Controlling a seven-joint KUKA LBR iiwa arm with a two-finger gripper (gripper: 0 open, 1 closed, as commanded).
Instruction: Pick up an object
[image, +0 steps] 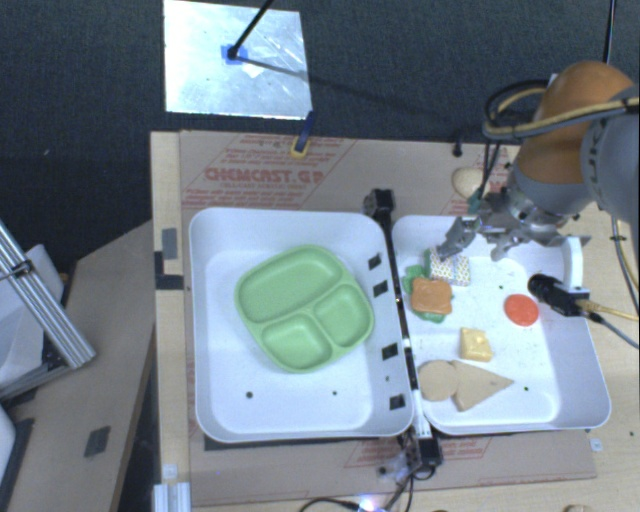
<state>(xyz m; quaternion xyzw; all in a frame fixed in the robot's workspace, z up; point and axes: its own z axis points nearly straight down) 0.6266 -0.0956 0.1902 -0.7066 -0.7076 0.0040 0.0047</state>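
My gripper (474, 244) hangs over the back of the right bin (580, 395), its fingers spread open with nothing between them. Its left finger (450, 241) ends just above a small white-and-green checkered block (450, 269). In front of that block lies an orange and green sandwich toy (432, 297). A red disc (521, 309) lies to the right, under the wrist. Nearer the front are a yellow cube (475, 345), a tan round piece (437, 379) and a tan wedge (482, 386).
The left bin (215, 400) holds a green divided plate (305, 308). A black divider (392, 300) runs between the two bins. A pale round object (466, 181) lies on the bench behind the right bin.
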